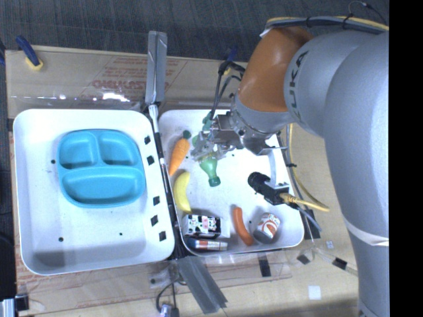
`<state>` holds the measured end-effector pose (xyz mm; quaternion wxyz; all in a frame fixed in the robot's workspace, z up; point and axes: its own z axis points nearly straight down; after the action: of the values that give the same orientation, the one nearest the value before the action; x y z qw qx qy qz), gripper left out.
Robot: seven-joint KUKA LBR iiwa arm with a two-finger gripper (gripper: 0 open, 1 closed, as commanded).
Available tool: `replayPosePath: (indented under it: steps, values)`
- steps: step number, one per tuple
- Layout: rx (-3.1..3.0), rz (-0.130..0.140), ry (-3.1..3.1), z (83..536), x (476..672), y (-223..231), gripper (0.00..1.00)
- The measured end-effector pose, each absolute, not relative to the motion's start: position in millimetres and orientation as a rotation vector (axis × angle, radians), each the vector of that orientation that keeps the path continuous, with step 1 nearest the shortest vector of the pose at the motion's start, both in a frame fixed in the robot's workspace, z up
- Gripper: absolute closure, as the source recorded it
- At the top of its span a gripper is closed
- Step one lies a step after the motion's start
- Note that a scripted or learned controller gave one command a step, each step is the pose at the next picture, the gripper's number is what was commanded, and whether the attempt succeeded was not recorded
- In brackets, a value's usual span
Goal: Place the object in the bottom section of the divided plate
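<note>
Gripper (206,152) over right bin (285,238), clamped on green bottle (211,171).
Bottle hanging between fingers, beside carrot (178,155) and banana (182,190); blue divided plate (101,167) lying well apart in left bin (39,243).

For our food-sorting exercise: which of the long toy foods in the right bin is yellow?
The banana, lying along the bin's left wall; the carrot above it and sausage are orange.

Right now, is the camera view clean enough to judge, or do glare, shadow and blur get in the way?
Camera view: even lighting, mild glare on the white bins; soft shadow in the left bin's lower corner; blue divided plate reads crisp; the end effector over the green bottle is cluttered and slightly soft, so the grip is unclear.
</note>
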<state>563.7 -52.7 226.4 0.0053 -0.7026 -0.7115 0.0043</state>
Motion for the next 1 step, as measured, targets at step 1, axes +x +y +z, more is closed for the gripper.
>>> replayPosePath:
  steps: [1]
  values:
    - [-2.213,0.017,-2.216,215.4,571.1,10.7,1.00]
